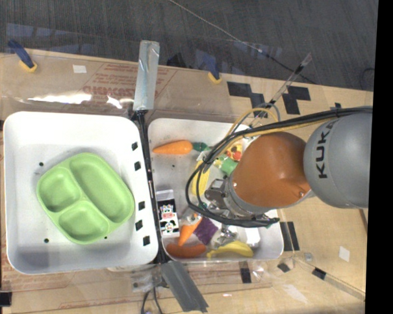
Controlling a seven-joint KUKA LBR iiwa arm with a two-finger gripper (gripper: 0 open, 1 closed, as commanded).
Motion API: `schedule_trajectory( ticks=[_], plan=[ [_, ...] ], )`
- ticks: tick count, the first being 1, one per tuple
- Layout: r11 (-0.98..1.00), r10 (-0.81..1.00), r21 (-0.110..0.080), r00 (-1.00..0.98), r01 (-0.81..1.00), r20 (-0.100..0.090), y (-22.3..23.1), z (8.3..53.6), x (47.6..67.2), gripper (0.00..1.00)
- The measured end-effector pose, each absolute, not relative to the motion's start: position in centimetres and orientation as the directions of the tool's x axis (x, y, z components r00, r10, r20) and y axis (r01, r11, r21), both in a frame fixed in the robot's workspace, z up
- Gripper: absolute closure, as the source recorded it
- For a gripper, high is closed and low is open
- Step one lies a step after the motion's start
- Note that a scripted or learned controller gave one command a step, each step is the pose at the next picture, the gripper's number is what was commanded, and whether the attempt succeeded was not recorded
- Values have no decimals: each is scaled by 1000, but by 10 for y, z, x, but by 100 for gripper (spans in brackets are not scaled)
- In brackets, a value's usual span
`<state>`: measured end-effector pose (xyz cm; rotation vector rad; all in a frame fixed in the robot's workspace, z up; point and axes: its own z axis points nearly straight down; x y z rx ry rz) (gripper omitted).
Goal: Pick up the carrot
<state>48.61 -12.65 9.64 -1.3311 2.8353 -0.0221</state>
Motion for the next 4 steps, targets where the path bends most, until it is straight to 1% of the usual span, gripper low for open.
schedule_trajectory(
  ticks=[1,2,3,4],
  plan=[
    [603,-797,-31,-603,-797,7,-118,99,487,0],
    [105,-994,-13,-105,-994,11,-118,96,491,0],
    [-127,-992,-6,127,-992,20,-108,96,480,0],
    [-37,-999,-1,37,-999,23,-107,96,479,0]
  ],
)
